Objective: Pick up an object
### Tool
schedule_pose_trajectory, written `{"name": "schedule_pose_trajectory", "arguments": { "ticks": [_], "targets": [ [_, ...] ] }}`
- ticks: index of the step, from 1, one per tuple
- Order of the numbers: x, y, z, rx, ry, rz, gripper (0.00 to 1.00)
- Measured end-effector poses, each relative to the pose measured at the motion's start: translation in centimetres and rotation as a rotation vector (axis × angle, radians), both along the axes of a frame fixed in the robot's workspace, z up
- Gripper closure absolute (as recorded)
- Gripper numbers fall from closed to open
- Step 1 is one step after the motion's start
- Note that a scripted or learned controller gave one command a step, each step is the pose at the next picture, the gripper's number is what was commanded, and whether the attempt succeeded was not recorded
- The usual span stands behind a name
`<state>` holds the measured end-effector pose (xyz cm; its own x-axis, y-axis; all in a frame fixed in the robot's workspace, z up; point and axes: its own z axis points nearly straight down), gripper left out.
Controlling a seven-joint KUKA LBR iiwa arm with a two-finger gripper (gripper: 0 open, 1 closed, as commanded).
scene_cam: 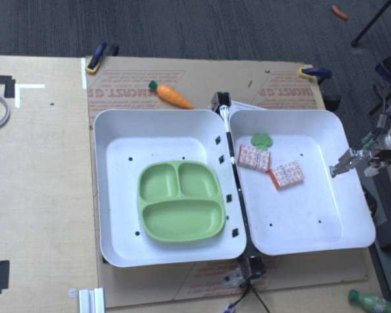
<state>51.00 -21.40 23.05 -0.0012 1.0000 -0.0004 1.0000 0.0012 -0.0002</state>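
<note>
The right bin (309,217) holds two small orange-and-white patterned boxes, one (254,157) near its left wall and another (287,174) just right of it, lying tilted. A flat green leafy piece (261,141) touches the first box's far edge. In the left bin (115,175) lies a green divided plate (180,201). A toy carrot (171,95) rests on the cardboard beyond the bins.
A small metal fixture (349,162) juts over the right bin's right rim. Blue clamps (96,57) (316,74) pin the cardboard's far corners. A black clip (221,100) sits where the bins meet. A green bottle (371,300) lies at the bottom right.
</note>
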Motion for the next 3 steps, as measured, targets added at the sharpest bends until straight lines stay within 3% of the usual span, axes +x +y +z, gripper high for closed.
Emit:
{"name": "schedule_pose_trajectory", "arguments": {
  "ticks": [1, 2, 3],
  "targets": [
    [4.5, 4.9, -7.5, 0.0, 0.001, -0.056, 0.0],
    [4.2, 9.1, -13.7, 0.001, 0.002, -0.213, 0.0],
    [1.9, 12.1, -13.9, 0.001, 0.002, -0.202, 0.0]
  ]
}}
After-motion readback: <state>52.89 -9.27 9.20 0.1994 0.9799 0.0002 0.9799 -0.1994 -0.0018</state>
